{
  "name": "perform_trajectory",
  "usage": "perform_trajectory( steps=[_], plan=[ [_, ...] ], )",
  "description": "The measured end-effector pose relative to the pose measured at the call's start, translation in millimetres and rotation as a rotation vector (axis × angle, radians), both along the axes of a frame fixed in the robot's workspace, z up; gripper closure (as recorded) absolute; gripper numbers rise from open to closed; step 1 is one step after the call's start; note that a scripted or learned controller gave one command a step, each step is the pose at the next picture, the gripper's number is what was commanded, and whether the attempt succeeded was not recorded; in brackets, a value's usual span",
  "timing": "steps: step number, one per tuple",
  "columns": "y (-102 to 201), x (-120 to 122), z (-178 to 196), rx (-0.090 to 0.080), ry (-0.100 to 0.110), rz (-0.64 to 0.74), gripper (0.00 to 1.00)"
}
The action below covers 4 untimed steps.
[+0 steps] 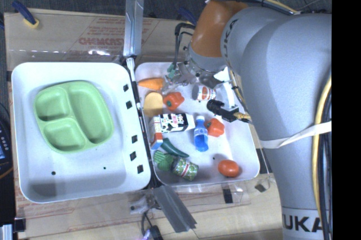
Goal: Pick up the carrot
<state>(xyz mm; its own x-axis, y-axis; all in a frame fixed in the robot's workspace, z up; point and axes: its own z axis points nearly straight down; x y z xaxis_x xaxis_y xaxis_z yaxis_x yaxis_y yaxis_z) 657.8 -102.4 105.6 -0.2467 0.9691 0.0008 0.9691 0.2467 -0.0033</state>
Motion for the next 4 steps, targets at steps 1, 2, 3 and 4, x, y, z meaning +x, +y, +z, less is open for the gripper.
perform_trajectory(
  steps=[1, 2, 3, 4],
  plan=[
    [0, 1, 10, 0.0, 0.0, 0.004, 1.0],
    [0, 0, 10, 0.0, 0.0, 0.004, 0.0],
    [-15, -9, -11, 0.002, 0.003, 0.173, 0.0],
    [-7, -6, -12, -0.005, 0.018, 0.326, 0.0]
  ],
)
